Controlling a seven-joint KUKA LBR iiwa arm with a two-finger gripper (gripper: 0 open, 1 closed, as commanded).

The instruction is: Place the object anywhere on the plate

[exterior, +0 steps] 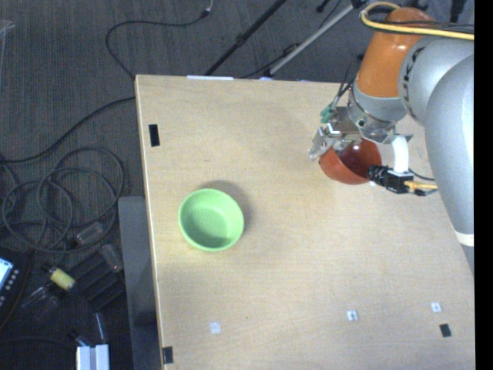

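Near edge of the counter (308,284): a few small markers (352,314) are seen there, nothing else in the way.

Green plate (212,219) is set close to the counter's left edge, roughly midway between near and far edges. It is upright and bare inside, with open counter all around it, so a drop from above is judged unobstructed.

Red object (350,164), rounded and glossy, is found in the far half, towards the right edge and well apart from the plate. It is partly covered by the gripper (333,141), which is positioned directly over its far-left side, in contact or nearly so. Whether the gripper is clenched on it or released cannot be told, as the tips are hidden by the wrist hardware and by the object itself. No lift is evident: the object's lower edge appears to meet the counter.

The arm (389,60) is reached in over the right edge, orange band just above the wrist, presumably to come down on the object from above.

Judgement: pick stage, placement not yet done. A wide traverse towards the left edge is needed next. A rounded, smooth body is expected to slip or roll if gripped off-centre.

A black marker (154,135) is noted by the left edge, farther back.
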